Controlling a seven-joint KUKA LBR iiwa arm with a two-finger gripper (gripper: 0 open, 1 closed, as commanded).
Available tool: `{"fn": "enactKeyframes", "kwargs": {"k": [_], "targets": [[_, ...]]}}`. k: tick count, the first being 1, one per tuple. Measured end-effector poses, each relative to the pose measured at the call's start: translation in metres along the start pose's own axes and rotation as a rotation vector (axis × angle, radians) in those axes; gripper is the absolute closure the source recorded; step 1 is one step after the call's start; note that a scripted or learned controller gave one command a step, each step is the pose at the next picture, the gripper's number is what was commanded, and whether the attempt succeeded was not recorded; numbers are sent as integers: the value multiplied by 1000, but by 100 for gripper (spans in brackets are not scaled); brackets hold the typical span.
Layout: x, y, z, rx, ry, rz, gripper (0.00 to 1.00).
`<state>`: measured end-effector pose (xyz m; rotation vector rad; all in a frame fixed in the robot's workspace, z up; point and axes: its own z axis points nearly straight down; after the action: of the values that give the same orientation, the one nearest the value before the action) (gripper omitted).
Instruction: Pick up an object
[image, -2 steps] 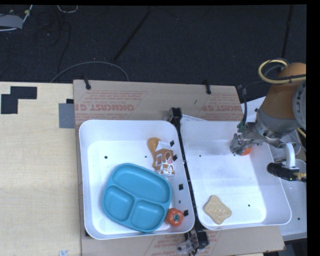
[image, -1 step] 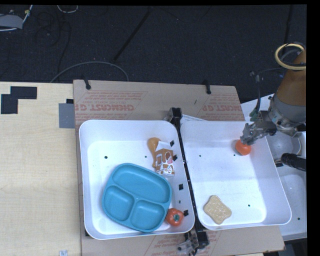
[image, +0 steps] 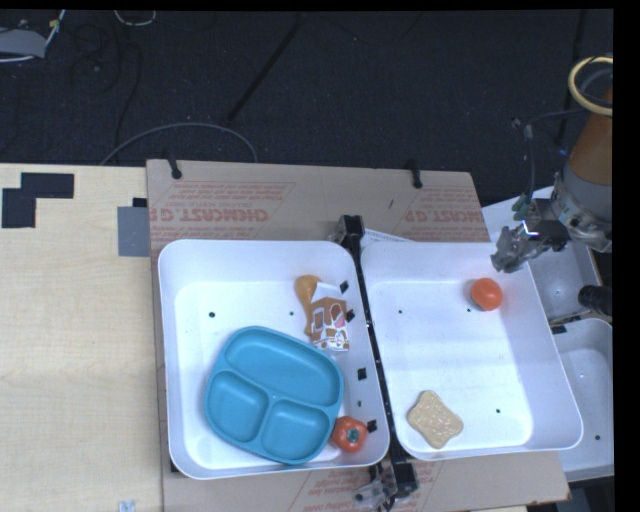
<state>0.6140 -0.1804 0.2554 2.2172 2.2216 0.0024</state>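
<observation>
The end effector (image: 510, 248) hangs over the right bin's (image: 560, 400) far right corner; whether it is wide or narrow I cannot tell. Just beside it lies an orange ball (image: 486, 294), and a cracker (image: 434, 419) sits near the front. The left bin (image: 185, 300) (more crowded) holds a blue tray (image: 272, 394), a tomato (image: 349, 434) and a small carton (image: 329, 326).

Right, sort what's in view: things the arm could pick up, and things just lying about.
For the job:
- orange ball, right bin
- toast-shaped piece, right bin
- tomato-like toy, left bin
- small printed packet, left bin
- blue divided tray, left bin
- gripper

Lying about:
- cardboard sheet
- wooden bench
</observation>
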Motion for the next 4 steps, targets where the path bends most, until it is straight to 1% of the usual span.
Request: {"fn": "enactKeyframes", "kwargs": {"k": [1,2,3,4], "targets": [[-1,1,-47,0,0,0,100],[43,5,-29,7,2,-1,100],[97,14,-14,7,3,-2,100],[147,2,-7,8,3,-2,100]]}}
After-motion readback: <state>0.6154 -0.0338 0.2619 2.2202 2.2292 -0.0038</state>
